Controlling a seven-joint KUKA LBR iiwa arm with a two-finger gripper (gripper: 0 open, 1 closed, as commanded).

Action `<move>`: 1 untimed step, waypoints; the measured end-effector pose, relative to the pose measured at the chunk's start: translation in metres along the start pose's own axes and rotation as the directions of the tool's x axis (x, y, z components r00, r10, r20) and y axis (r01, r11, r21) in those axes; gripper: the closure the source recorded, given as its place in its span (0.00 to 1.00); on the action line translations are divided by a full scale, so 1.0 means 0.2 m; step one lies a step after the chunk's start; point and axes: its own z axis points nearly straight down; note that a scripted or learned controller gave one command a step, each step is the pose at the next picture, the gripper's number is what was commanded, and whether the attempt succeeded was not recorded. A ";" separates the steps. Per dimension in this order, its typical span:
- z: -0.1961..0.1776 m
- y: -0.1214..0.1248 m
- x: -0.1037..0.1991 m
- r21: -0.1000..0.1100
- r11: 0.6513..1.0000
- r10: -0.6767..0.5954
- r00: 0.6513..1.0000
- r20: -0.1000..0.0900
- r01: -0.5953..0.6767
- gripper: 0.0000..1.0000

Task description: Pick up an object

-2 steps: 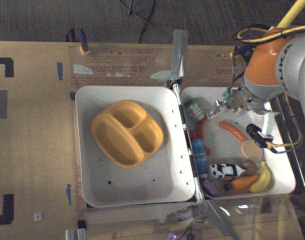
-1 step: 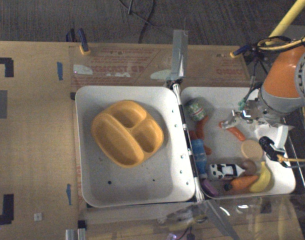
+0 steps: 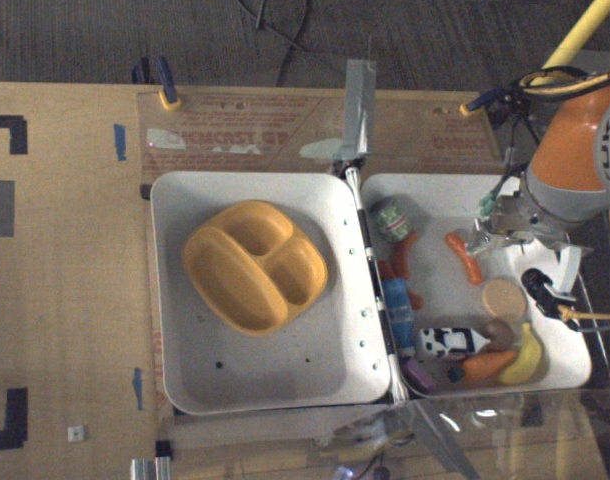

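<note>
Two white bins sit side by side on the table [image 3: 65,268]. The left bin [image 3: 185,368] holds one item: a yellow divided plate [image 3: 253,264] with three compartments, lying toward the bin's upper half. The right bin [image 3: 435,198] holds the remaining items: one green-topped can [image 3: 392,218], two orange carrots, one near the arm [image 3: 463,256] and one at the lower edge [image 3: 485,365], one blue bottle [image 3: 397,306] against the dividing wall, one black-and-white cow toy [image 3: 451,341], one tan round disc [image 3: 503,297] and one yellow banana [image 3: 525,358]. The gripper [image 3: 505,230] hangs over the right bin's upper right area, just beside the upper carrot; whether its fingers are wide, narrow or gripping cannot be told.
</note>
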 end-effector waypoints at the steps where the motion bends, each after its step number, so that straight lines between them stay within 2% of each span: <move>1: 0.00 0.00 0.00 0.000 1.000 0.000 1.000 0.000 0.000 0.00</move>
